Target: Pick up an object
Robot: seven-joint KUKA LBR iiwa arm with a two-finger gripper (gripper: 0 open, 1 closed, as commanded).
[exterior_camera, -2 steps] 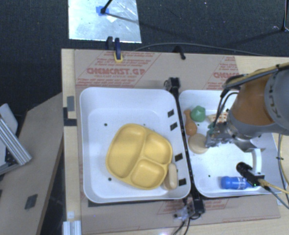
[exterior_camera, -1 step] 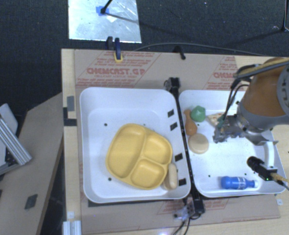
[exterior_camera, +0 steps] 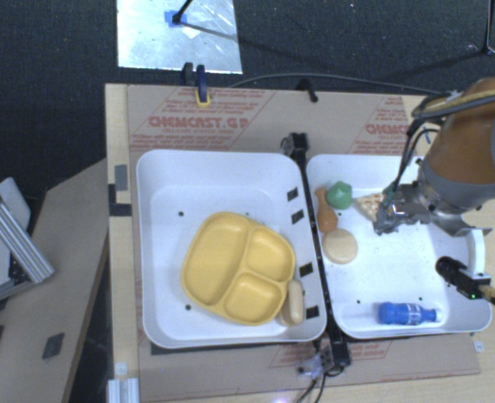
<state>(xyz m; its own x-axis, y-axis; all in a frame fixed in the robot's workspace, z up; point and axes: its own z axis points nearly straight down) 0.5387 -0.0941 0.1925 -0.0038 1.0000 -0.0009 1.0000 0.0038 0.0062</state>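
My gripper (exterior_camera: 385,222) hangs low over the right bin (exterior_camera: 415,324), near its back middle, just right of a pale tan piece (exterior_camera: 367,203). Left of it lie a green round object (exterior_camera: 339,194), an orange carrot-like piece (exterior_camera: 325,211) and a beige round bun (exterior_camera: 341,247). A blue bottle (exterior_camera: 408,313) lies on its side near the bin's front edge. Nothing shows between the gripper's tips.
The left bin (exterior_camera: 159,225) holds a yellow divided plate (exterior_camera: 238,267) with a tan bread-like piece (exterior_camera: 294,301) at its right edge. Black clips line the wall between the bins. The grey and orange arm (exterior_camera: 474,154) covers the right bin's far right corner.
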